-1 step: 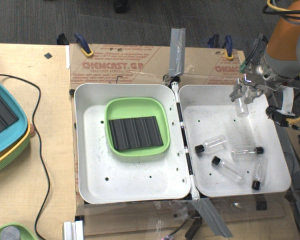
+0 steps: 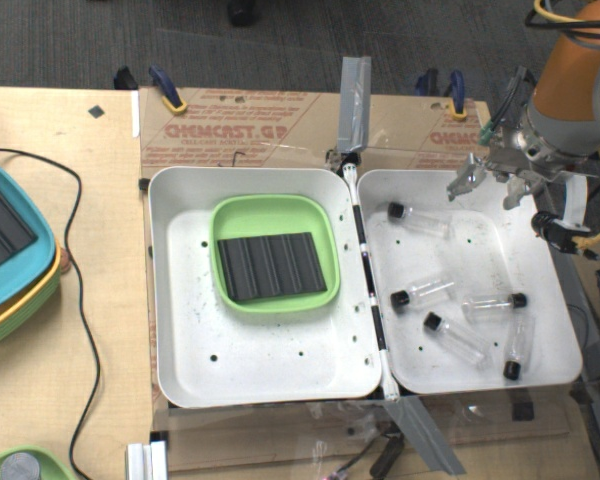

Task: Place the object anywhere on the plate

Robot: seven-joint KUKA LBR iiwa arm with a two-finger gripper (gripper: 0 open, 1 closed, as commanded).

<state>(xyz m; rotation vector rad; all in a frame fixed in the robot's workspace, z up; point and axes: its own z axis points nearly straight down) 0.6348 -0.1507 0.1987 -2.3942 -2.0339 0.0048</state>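
- My gripper hangs over the far right corner of the right bin, and I see its two thin metal fingers spread apart with nothing between them.
- Above it I see the arm's orange band and grey wrist coming in from the right edge.
- The nearest thing I can see is a clear vial with a black cap, lying on its side near the bin's far left part, a little left of and below the fingers, apart from them.
- Nearer the middle I see a second vial on its side, cap to the left.
- A third vial lies slantwise just below that one.
- A fourth vial lies to the right of the second, its cap at the right end.
- A fifth vial lies close to the bin's near right corner, cap toward me.
- In the left bin I see the green plate, well apart from my gripper, with a dark ribbed slab lying on it.
- To the far left on the bench I see a stack of trays, teal on top, and a black cable trailing beside it.
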